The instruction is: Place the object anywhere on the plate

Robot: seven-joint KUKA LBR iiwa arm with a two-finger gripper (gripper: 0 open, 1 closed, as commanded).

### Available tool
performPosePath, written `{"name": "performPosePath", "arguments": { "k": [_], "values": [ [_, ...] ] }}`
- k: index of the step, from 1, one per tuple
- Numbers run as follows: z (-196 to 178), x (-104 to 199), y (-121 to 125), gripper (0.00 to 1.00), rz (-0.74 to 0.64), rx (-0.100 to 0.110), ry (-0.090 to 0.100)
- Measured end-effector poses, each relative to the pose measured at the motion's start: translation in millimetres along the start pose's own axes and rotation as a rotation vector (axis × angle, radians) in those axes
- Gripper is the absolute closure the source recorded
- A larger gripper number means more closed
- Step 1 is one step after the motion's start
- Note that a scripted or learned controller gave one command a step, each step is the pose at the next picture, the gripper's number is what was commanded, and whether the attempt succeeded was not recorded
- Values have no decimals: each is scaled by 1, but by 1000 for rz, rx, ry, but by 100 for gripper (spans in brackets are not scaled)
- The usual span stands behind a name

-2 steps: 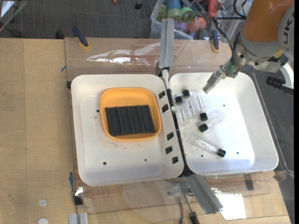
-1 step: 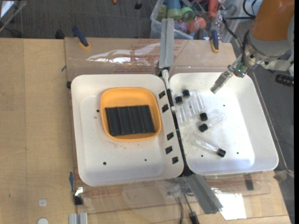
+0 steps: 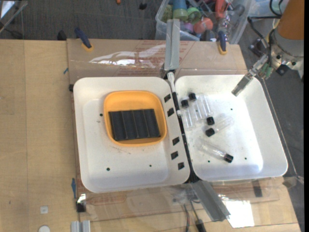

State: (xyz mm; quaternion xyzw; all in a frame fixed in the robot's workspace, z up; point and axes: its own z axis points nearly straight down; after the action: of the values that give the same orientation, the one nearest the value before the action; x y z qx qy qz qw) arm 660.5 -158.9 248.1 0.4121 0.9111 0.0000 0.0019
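- The gripper (image 3: 240, 87) is being held above the right bin's (image 3: 270, 129) upper edge; its opening cannot be told.
- Clear, black-capped tubes (image 3: 208, 122), seemingly vials, are lying in that bin.
- The orange plate (image 3: 112, 103) is sitting in the left bin (image 3: 91, 158).

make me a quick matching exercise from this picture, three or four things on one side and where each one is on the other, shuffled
Things:
1. orange plate
2. clear tubes with black caps
3. gripper
4. plastic tub of colourful items

Places:
A. off the bench, at the top of the view
B. in the left bin
C. above the right bin's upper right part
D. lying in the right bin

Pairs: 1-B, 2-D, 3-C, 4-A
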Motion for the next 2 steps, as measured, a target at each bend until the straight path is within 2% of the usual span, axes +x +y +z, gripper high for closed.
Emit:
{"name": "performPosePath", "arguments": {
  "k": [1, 2],
  "values": [
    [7, -24, -15, 0, -101, 0, 0],
    [17, -36, -27, 0, -73, 0, 2]
  ]
}}
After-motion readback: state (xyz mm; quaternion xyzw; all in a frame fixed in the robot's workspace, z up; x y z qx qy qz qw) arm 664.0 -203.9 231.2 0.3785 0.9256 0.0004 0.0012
